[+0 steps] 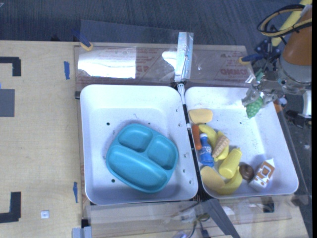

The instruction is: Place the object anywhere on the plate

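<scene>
The two-finger metal gripper (256, 99) grasps a small green knobbly object (253, 108) between its jaws above the right white bin's (287, 148) far corner; the blue three-compartment plastic plate (142, 155) lies well to the jaws' left in the left white bin (94, 133)

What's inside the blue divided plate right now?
Nothing visible: all three compartments of the blue plate show bare blue surface. It sits alone in the left bin. The gripper is over the right bin with a green object at its tip.
</scene>
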You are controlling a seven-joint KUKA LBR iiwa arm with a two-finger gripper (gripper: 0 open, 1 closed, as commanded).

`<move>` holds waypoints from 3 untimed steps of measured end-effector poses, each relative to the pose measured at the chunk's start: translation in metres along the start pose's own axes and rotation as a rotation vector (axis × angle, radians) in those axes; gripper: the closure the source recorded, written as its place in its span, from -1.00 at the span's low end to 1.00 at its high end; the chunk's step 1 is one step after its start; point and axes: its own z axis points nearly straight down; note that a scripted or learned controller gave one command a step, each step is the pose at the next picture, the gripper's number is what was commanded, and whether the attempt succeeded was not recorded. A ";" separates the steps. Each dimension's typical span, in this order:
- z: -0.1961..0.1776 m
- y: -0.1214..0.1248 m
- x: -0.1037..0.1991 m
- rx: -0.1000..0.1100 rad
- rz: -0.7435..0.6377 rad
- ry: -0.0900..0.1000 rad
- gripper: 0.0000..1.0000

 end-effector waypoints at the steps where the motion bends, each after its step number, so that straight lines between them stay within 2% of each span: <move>1: 0.006 -0.030 0.079 0.003 0.085 0.004 1.00; 2: 0.006 -0.032 0.175 0.002 -0.067 0.005 1.00; 3: -0.005 -0.031 0.172 0.000 -0.062 0.003 1.00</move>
